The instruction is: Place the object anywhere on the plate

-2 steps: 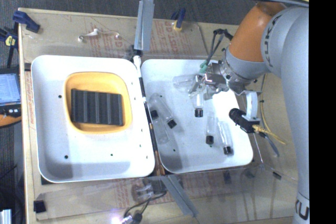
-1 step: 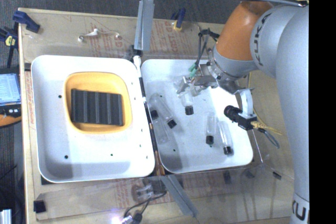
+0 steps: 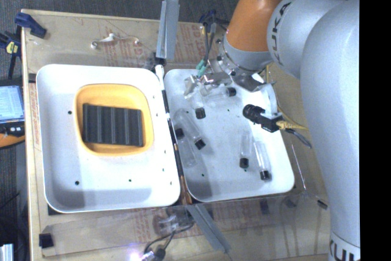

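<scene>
Your object is hard to single out: the right bin (image 3: pixel 278 183) holds several clear tube-like pieces with dark caps, two lying near its right side (image 3: pixel 255 154) and another by its left wall (image 3: pixel 186 140), plus small dark bits scattered between them. None of them sits on the plate (image 3: pixel 85 137), which is the yellow-rimmed dish with a dark ribbed insert (image 3: pixel 113 125) in the left bin (image 3: pixel 61 192), well apart from the tubes.

Watch for a missed grasp. The tubes are transparent and round, so they will probably roll or slip from a pinch, and the ones beside a bin wall leave little room for a finger. A carry across the divider between the bins could also knock a loosely held piece loose before it reaches the plate.

The end effector (image 3: pixel 204 79) sits low at the right bin's upper-left corner, under the orange wrist band (image 3: pixel 256 18). Its wiry, pale parts blur against the white floor, so you cannot tell how it is set, and nothing can be seen gripped in it. It looks close to or touching the bin floor there, though the exact contact is unclear.
</scene>
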Robot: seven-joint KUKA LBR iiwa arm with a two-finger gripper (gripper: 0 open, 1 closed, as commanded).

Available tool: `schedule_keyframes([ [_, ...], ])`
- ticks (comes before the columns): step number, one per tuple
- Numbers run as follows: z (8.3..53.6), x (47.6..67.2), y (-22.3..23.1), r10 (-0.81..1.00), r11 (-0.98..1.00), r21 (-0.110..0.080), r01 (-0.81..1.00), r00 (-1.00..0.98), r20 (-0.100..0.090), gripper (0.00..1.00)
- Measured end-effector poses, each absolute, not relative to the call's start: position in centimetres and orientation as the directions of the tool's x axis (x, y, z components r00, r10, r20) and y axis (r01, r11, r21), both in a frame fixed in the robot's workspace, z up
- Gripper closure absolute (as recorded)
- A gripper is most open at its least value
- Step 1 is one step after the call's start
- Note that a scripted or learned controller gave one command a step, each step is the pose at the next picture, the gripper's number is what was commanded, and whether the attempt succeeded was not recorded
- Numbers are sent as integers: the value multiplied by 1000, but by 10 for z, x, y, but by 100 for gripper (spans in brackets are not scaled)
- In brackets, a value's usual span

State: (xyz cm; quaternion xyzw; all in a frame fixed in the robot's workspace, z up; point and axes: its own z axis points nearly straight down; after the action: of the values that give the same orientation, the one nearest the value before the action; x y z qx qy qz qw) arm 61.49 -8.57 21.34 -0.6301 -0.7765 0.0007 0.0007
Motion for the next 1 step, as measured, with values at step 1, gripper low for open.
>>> schedule_keyframes([
  [1,211,614,-39,952,308,-7,951,-308,2,100],
])
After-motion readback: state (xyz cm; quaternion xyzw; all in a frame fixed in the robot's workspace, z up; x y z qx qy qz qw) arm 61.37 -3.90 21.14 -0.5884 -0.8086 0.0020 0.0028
